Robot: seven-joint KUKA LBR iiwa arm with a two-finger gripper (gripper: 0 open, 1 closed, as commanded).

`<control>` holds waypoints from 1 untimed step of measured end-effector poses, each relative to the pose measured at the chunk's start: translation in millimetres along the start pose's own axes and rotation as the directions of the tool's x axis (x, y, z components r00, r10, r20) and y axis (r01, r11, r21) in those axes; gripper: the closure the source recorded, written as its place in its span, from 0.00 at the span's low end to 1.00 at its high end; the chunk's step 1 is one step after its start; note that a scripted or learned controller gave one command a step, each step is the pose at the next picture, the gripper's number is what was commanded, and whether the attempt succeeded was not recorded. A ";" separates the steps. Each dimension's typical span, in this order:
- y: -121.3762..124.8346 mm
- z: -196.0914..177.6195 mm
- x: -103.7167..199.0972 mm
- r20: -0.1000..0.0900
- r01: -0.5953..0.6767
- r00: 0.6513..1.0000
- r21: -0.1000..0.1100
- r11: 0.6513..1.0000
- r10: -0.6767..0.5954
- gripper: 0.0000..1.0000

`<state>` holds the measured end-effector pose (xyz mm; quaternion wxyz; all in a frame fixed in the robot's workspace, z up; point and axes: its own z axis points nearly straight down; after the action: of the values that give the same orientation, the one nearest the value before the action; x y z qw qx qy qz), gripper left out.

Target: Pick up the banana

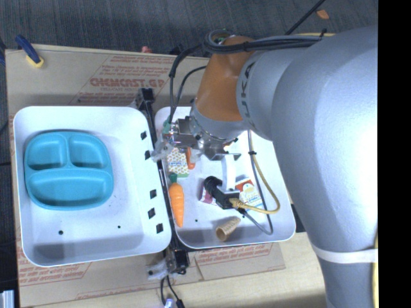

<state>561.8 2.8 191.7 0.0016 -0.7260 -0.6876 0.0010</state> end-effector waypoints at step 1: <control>0.1 -9.7 0.0 0.000 0.005 1.000 0.003 1.000 -0.005 1.00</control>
<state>561.9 2.8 201.4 0.0027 -0.7245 -0.6893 0.0020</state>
